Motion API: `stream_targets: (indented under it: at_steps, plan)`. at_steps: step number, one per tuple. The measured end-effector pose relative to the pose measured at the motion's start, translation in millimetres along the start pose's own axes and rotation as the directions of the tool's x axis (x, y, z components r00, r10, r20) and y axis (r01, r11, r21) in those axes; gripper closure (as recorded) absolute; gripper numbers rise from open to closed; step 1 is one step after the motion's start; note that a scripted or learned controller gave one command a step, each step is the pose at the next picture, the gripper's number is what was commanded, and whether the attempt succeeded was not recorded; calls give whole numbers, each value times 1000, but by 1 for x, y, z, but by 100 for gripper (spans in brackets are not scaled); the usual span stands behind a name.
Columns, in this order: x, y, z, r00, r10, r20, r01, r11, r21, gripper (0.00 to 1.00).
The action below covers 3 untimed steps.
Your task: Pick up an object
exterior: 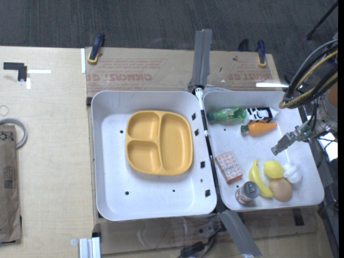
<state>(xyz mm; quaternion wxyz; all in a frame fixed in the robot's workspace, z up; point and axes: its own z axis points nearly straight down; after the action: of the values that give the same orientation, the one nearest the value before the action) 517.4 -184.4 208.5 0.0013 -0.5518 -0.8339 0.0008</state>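
The right bin (232, 93) holds several objects. At its back lie a green bottle (226, 114), an orange carrot (260, 127) and a black-and-white item (259, 112). Toward the front are a patterned pink box (228, 166), a banana (259, 178), a lemon (273, 169), a white lump (292, 172), a tan round roll (280, 190) and a can (247, 192). My gripper (278, 147) reaches in from the right, hanging over the bin's right half, between the carrot and the lemon. Nothing visibly sits in it.
The left bin (107, 198) carries a yellow divided plate (159, 142). Black and yellow cables (306, 77) loop above the arm at the right. Blue clamps (97, 47) pin cardboard behind the bins. A brown bag (8, 181) lies at the far left.
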Motion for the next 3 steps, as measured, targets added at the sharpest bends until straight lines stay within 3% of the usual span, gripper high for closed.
stream_targets:
  at_steps: [1,3]
  plan:
    - [46,-25,98,1000,-5,-1,5,1000,1,0]
    - [40,-27,119,1000,-2,-1,2,1000,1,0]
